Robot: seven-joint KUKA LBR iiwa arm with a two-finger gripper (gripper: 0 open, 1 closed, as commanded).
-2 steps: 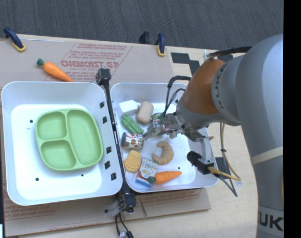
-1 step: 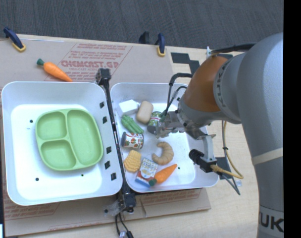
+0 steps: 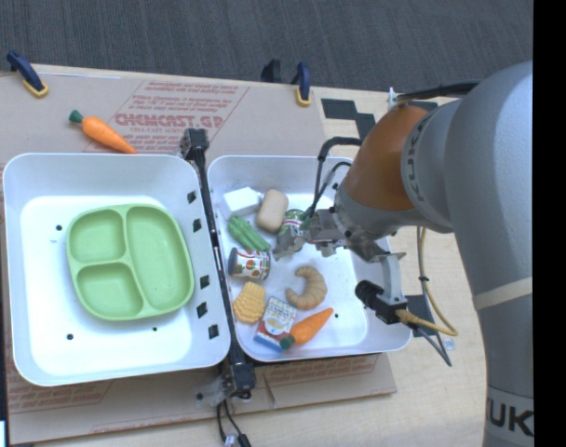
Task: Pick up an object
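My gripper point(image 3: 295, 234) is low over the middle of the right bin point(image 3: 376, 338), on the grey arm with its orange band point(image 3: 385, 161). It hangs just right of a green vegetable point(image 3: 248, 233) and a beige potato-like piece point(image 3: 272, 209). A small green item point(image 3: 293, 217) shows right at the gripper's top edge; I cannot tell whether it is held. A croissant point(image 3: 308, 287) lies just below the gripper. A small can point(image 3: 249, 264) stands to its lower left.
The right bin also holds a white block point(image 3: 240, 198), a yellow waffle piece point(image 3: 249, 301), a small carton point(image 3: 279, 317) and a carrot point(image 3: 312, 325). The left bin point(image 3: 22, 343) holds a green divided plate point(image 3: 129, 259). Another carrot point(image 3: 101, 130) lies on the cardboard behind.
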